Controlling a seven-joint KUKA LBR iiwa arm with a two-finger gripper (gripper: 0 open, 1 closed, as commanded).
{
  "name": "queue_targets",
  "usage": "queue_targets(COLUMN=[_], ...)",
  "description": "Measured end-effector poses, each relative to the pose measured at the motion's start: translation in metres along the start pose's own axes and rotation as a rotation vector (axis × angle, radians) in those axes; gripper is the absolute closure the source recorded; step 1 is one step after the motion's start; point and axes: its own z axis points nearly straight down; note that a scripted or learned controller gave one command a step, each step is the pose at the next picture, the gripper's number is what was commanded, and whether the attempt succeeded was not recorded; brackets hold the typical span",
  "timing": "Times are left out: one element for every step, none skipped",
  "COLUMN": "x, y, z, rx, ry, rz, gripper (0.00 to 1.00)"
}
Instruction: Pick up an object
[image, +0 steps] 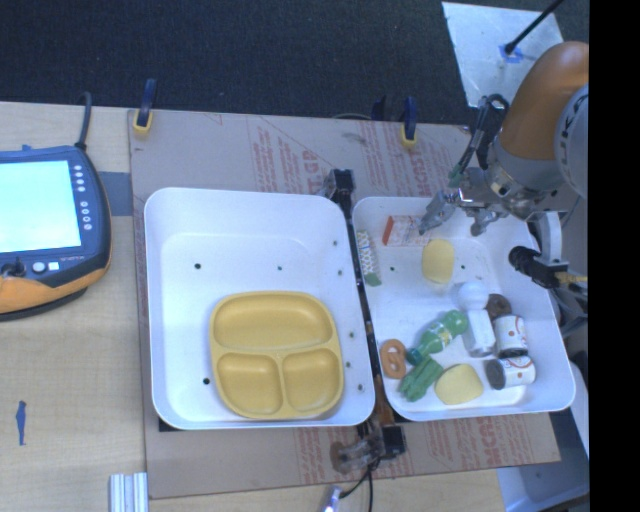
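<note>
My gripper (456, 214) hangs over the far end of the right bin (556, 345), its two fingers spread apart with nothing between them. Just in front of it and lower down lies a pale yellow block (438, 261). Further toward the near end lie a white bottle (476, 312), a green bottle (440, 334), a green pod-shaped piece (421, 380), a yellow rounded piece (458, 385), an orange ring (392, 357) and two small white cans (511, 336).
The left bin (190, 250) holds a yellow divided tray (275, 355). A tablet-like pendant (45, 225) lies on the bench at the far left. The arm's grey and orange body (545, 110) fills the upper right. Clamps sit along the back edge.
</note>
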Motion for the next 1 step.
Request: queue_targets(x=[-0.0054], y=[-0.0295], z=[0.068], rx=[0.005], ry=[-0.001], rz=[-0.003], gripper=[0.0])
